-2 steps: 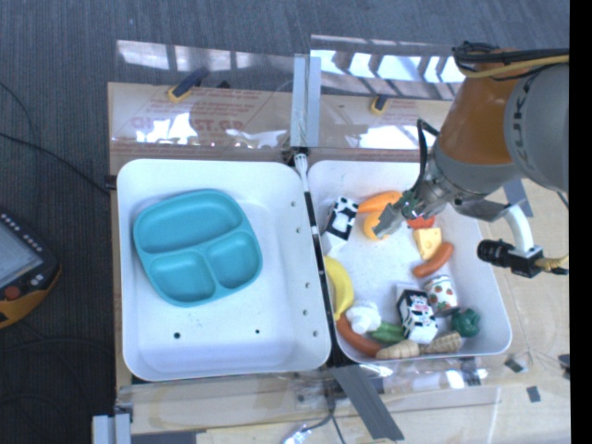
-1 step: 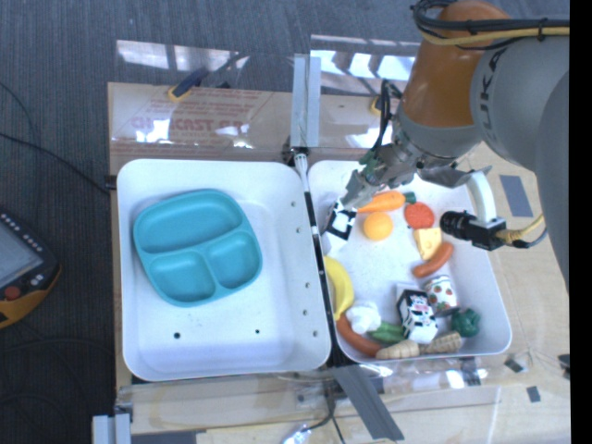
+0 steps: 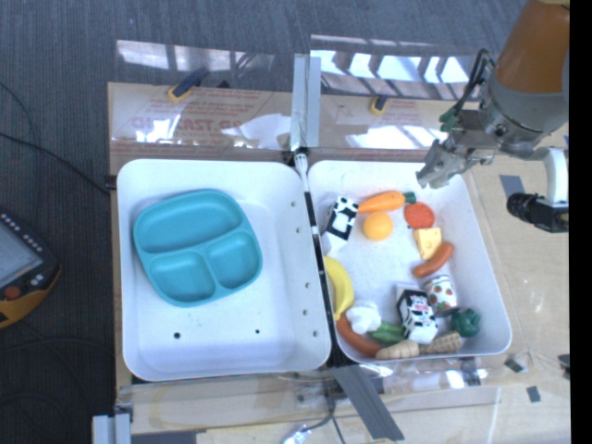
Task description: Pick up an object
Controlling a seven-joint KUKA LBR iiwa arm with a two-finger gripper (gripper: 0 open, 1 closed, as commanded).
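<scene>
From my seat I see the gripper [image 3: 435,176] hanging over the top right corner of the right bin [image 3: 488,276], above the rim and apart from everything in it; I cannot tell from this angle how its tips are set, and nothing shows between them. The toys lie scattered below and to its left: a carrot [image 3: 381,201] near the top, an orange ball [image 3: 377,228] just under it, a red tomato [image 3: 420,215] beside that, then a cheese wedge [image 3: 427,241] and a sausage [image 3: 433,259]. A banana [image 3: 340,287] rests against the left wall, and a black-and-white block [image 3: 343,216] sits above it. In the left bin [image 3: 166,340] lies a blue divided plate [image 3: 197,245].
</scene>
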